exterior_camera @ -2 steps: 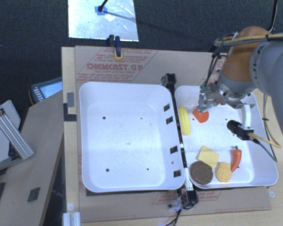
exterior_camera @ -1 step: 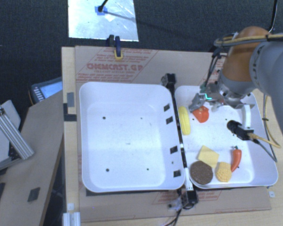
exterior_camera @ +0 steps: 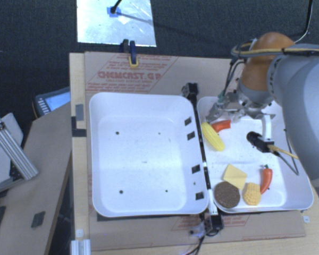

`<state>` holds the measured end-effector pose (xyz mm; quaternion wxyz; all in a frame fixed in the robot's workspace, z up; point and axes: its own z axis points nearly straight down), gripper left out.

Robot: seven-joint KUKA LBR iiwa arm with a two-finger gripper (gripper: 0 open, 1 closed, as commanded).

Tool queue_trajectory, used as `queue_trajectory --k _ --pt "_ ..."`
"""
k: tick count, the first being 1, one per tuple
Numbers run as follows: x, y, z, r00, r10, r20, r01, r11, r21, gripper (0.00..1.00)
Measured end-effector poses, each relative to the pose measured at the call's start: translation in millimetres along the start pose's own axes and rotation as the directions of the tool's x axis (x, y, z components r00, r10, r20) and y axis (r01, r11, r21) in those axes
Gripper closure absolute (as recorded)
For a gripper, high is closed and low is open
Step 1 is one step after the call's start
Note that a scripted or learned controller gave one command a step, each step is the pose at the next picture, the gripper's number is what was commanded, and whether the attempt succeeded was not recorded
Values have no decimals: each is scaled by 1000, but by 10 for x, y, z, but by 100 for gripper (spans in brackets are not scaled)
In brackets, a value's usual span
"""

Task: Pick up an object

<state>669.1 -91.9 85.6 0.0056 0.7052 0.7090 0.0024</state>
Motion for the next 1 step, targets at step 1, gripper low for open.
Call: queue_trajectory --k 1 --pt "-950 -7 -2 1000 10 0 -10 1000 5 0"
